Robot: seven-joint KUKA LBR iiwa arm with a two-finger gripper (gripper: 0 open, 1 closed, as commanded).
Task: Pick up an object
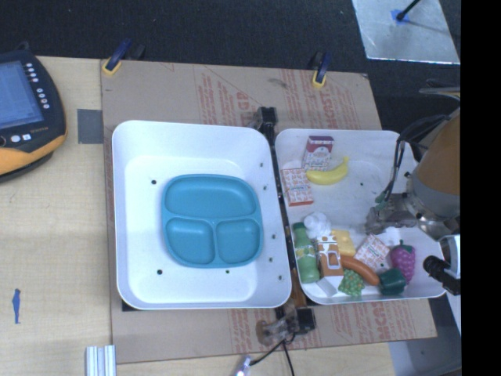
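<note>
The right white bin (364, 143) holds several toy foods. A yellow banana (327, 172) lies beside a red-and-white carton (318, 151) and a small red-patterned box (296, 185) at the back left. Crowded along the front are a green bottle (307, 261), an orange carton (329, 257), a yellow block (342, 241), a sausage (362, 270), a pink packet (373, 251) and purple grapes (402, 258). My gripper (383, 219) hangs low over the bin's right side, just behind the pink packet. Nothing shows in its grasp.
The left white bin (133, 210) carries a blue divided plate (211, 218). A teach pendant (23, 108) lies at the bench's far left. The arm's grey body (438, 178) covers the right bin's right rim. Bare bin floor (356, 198) lies in front of the banana.
</note>
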